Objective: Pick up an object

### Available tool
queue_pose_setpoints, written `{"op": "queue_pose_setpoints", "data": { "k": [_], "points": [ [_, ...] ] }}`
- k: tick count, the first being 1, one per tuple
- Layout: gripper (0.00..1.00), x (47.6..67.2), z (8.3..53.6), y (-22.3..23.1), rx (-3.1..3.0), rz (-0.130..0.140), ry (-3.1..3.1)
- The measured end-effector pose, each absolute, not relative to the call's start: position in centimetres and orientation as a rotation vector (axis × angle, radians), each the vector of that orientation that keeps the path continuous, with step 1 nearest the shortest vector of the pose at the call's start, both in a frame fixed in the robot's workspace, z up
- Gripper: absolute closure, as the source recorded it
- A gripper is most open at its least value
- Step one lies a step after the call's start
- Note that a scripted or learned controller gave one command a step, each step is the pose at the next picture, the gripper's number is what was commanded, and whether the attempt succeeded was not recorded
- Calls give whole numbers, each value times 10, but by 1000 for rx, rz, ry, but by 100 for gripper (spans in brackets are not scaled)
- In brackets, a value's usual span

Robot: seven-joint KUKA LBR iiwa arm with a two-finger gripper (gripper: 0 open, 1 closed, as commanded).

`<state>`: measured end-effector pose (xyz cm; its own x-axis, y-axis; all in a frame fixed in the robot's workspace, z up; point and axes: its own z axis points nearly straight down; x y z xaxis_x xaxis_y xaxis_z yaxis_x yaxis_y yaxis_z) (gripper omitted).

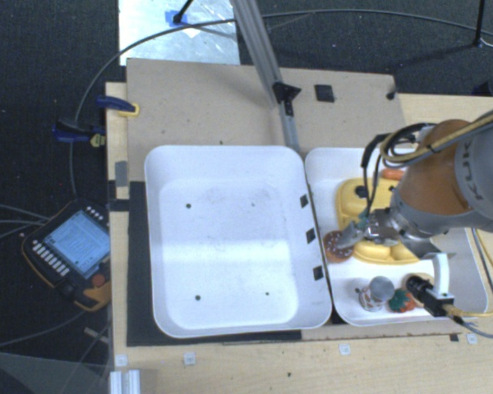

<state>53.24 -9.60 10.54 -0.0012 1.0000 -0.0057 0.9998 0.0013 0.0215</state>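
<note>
My gripper (pixel 358 231) hangs low over the left part of the right bin (pixel 322 164), with the grey arm and its orange band (pixel 431 179) reaching in from the right. Just beneath and behind it lies a large yellow object (pixel 353 199), partly covered by the wrist. A small brown round piece (pixel 337 245) sits right at the gripper's left tip, and I cannot tell whether they touch. Nearer the front of the bin are a grey rounded item (pixel 380 286) and a small red and green item (pixel 401 301).
The left bin (pixel 230 158) stands beside the right one, and small black clips (pixel 311 235) sit along the wall between them. A slanted metal pole (pixel 263 48) crosses the back of the bench. A teach pendant (pixel 70 249) lies off the bench's left side.
</note>
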Motion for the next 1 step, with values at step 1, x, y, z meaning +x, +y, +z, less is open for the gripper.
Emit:
{"op": "queue_pose_setpoints", "data": {
  "k": [1],
  "points": [
    [100, 534, 118, -97, 2204, 22, 2207]
  ]
}}
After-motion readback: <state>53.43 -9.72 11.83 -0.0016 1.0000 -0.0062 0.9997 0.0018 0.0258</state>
